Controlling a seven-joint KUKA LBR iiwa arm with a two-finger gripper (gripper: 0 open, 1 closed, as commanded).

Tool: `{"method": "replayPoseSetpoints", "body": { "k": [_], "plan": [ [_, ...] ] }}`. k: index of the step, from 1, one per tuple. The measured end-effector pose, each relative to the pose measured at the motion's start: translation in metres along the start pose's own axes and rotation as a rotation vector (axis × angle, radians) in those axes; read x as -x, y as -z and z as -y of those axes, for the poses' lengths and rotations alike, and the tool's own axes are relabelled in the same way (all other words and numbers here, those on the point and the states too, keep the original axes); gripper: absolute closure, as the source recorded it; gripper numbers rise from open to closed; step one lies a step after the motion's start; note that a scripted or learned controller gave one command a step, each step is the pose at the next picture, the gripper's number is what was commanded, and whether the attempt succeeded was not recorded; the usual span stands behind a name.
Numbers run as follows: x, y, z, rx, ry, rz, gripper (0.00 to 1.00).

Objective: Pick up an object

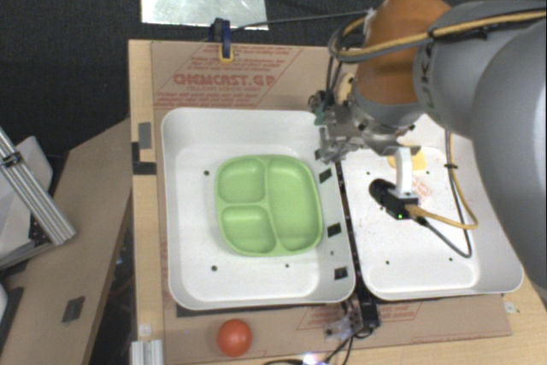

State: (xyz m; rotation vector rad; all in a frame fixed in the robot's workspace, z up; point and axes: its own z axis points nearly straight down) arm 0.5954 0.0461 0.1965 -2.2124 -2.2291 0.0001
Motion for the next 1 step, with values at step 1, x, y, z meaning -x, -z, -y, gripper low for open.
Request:
{"method": "replayPoseSetpoints", "body": {
  "k": [1],
  "plan": [
    [-0.0442,0.0056,0.0056,0.002,0.001,-0.001,1.0]
  ]
}}
